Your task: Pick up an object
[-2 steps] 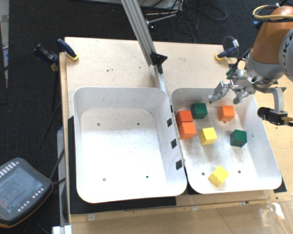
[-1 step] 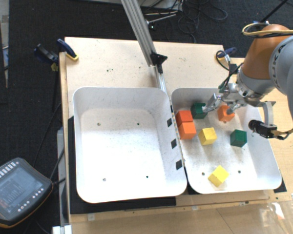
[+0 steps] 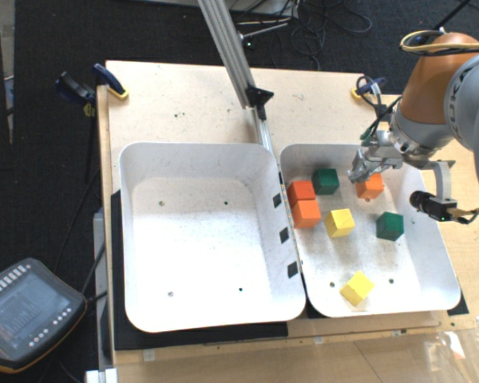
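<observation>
Gripper (image 3: 369,171) over small orange block (image 3: 371,187) at right bin's (image 3: 431,294) 1 o'clock | grip state — cannot tell | lift unconfirmed — pick pending

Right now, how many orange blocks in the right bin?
3. Two orange blocks touch near the bin's left wall; a third sits directly under the gripper. The arm could hide more.

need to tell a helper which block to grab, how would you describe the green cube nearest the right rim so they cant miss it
Look in the right-hand white bin. Along its right side, below the gripper, sits a dark green cube. The other green cube lies further up, next to the two stacked-looking orange cubes; this one stands alone.
</observation>
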`<state>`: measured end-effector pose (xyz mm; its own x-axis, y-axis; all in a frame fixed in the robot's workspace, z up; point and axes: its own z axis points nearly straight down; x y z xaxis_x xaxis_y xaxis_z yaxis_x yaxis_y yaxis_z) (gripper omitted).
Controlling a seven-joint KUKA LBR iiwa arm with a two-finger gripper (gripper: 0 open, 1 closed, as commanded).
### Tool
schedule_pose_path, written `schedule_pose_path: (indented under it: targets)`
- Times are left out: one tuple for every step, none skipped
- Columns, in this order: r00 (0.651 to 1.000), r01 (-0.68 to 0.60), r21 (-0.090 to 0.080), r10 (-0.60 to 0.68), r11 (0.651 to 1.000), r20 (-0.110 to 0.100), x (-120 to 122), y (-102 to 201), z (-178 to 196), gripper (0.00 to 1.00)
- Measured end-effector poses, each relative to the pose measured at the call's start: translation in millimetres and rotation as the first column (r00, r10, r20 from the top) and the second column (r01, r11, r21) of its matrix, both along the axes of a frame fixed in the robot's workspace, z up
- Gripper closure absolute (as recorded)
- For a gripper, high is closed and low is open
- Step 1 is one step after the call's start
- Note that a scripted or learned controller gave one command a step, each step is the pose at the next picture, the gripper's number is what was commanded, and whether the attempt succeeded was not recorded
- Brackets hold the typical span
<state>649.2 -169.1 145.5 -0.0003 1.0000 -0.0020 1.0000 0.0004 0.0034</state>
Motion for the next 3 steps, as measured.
schedule_pose_path:
  targets:
    - [1.000, 0.000, -0.001, 0.000, 1.000, 0.006, 1.7, -4.4, 64.2, 1.00]
    - [1.000, -0.002, -0.001, 0.002, 1.000, 0.004, 3.3, -4.6, 108.6, 1.00]
    - [1.000, -0.007, 0.004, 0.008, 1.000, -0.003, -11.1, 55.4, 110.9, 1.00]
